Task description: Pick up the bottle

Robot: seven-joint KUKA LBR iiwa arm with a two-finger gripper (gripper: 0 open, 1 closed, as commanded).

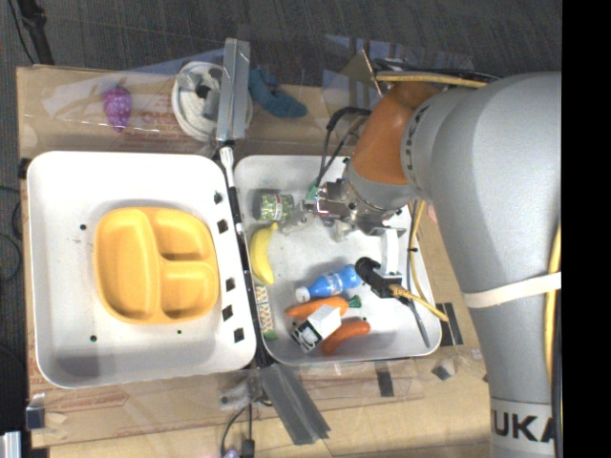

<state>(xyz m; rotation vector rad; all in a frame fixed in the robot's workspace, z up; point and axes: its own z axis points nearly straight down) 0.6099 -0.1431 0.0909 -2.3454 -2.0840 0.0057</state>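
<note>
My grey arm (pixel 477 189) looms closest; its gripper (pixel 329 201) hangs above the small clear plastic bottle with the blue label (pixel 329 282), which lies untouched just right of the yellow banana (pixel 262 254). The grasp remains undone; grip state I cannot tell.

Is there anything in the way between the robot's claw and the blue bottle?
Nothing visible. The gripper hangs over bare bin floor above the bottle. The banana lies to its left, the carrots just below it.

Robotics lab, grey KUKA arm (pixel 496 208) over a wooden bench (pixel 143 408), two white bins (pixel 57 351), loose cables (pixel 334 132)
</note>
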